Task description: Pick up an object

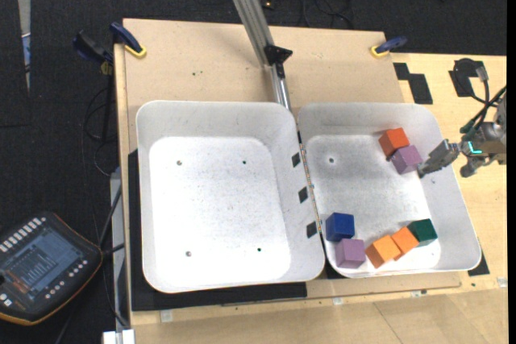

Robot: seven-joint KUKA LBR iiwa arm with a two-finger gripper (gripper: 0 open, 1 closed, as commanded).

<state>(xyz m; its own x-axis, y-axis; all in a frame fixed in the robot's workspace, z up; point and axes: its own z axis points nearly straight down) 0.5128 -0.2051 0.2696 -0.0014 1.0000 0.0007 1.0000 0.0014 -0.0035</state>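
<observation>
The right bin (367,181) holds several small blocks. An orange block (393,141) and a purple block (405,159) touch each other near its far right corner. Along the near wall lie a blue block (340,225), a second purple block (350,252), another orange block (385,247) and a green block (422,233). My gripper (454,162) comes in from the right edge, over the bin's right rim. It is open, with nothing between its fingers. Its left finger (439,157) sits just right of the upper purple block.
The left bin (153,173) stands beside the right one on the wooden bench. A slanted metal pole (246,0) rises from behind the bins. A teach pendant (40,262) lies at the lower left, off the bench. Blue clamps (125,36) grip the bench's far corners.
</observation>
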